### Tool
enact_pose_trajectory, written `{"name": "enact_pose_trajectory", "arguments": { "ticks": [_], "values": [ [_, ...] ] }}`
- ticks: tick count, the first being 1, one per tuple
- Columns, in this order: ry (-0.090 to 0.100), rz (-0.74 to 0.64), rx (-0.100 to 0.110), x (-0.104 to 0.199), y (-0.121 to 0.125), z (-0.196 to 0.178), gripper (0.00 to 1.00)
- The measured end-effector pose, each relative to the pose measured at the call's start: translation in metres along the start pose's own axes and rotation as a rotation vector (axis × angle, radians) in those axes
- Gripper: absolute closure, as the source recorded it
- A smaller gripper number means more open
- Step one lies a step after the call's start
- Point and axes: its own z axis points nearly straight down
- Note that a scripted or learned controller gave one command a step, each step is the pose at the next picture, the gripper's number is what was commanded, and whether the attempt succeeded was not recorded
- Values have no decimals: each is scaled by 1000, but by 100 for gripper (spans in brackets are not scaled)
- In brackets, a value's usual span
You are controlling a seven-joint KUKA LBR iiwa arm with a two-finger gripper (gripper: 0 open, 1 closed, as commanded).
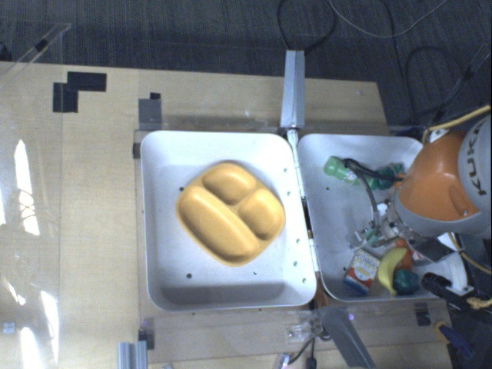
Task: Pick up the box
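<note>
The box (361, 271) is a small carton in orange, white and blue. It lies near the front edge of the right bin (334, 221), beside a yellow banana-shaped toy (390, 268). The arm's orange band (434, 181) hangs over the bin's right half. Below it, the gripper (380, 231) points down into the clutter, just above and slightly right of the box. The wrist hides much of the gripper, and I see nothing lifted from the bin.
A green bottle (338, 167) and a dark cable (367, 177) lie at the back of the right bin. A teal object (407, 281) sits by the banana toy. The left bin (157, 229) holds a large yellow bun-shaped mould (231, 211).
</note>
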Motion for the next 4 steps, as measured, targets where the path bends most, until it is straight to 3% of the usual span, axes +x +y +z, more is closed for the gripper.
{"name": "enact_pose_trajectory", "arguments": {
  "ticks": [1, 2, 3, 4],
  "values": [
    [0, 0, 0, 0, 0, 0, 0],
    [2, -114, 6, 6, -1, 11, 0],
    [1, -111, 6, 9, 1, 11, 0],
    [6, -178, 5, -6, -5, 12, 0]
  ]
}}
